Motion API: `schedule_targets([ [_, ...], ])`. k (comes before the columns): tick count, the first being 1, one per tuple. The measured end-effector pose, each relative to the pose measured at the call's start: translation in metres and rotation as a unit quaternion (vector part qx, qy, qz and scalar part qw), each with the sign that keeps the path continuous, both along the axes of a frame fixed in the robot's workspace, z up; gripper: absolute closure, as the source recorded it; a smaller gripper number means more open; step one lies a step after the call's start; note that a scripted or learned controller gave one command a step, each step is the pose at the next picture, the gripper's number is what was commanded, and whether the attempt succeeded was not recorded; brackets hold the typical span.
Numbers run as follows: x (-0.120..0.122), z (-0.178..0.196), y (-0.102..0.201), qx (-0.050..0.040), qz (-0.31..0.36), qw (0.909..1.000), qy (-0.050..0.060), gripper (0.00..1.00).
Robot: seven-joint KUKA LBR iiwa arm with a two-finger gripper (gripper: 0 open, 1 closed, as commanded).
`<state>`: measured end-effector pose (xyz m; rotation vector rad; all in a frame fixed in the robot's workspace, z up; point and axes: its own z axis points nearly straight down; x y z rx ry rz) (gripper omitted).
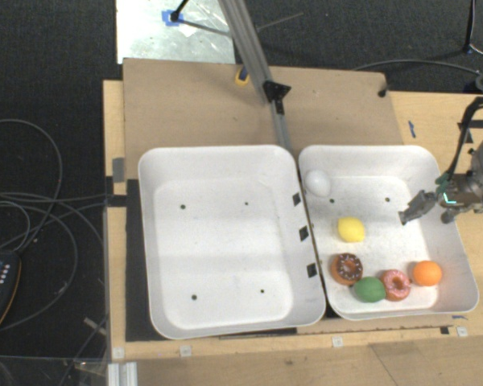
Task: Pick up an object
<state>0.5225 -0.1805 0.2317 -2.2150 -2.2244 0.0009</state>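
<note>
The right bin (419,158) holds several small objects. A white ball (317,183) lies at its far left corner and a yellow lemon (352,230) near its middle. Along the near wall sit a chocolate doughnut (347,268), a green ball (370,289), a pink doughnut (396,284) and an orange (427,273). My gripper (428,211) hangs over the right side of this bin, above and right of the lemon. It is open, with nothing between its fingers.
The left bin (157,215) stands beside the right one, with black clips along the shared wall. A grey pole (253,47) slants over the far bench. Cables lie on the floor at left.
</note>
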Motion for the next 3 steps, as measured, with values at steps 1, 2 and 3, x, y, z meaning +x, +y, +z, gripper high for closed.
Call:
schedule_targets([
  [1, 0.001, 0.002, 0.0, -0.0005, 0.0, 1.0, -0.002, 0.0],
  [2, 0.0, -0.061, -0.002, 0.0, -0.002, 1.0, 0.001, 0.0],
  [3, -0.009, -0.11, 0.003, 0.0004, -0.002, 1.0, 0.001, 0.0],
])
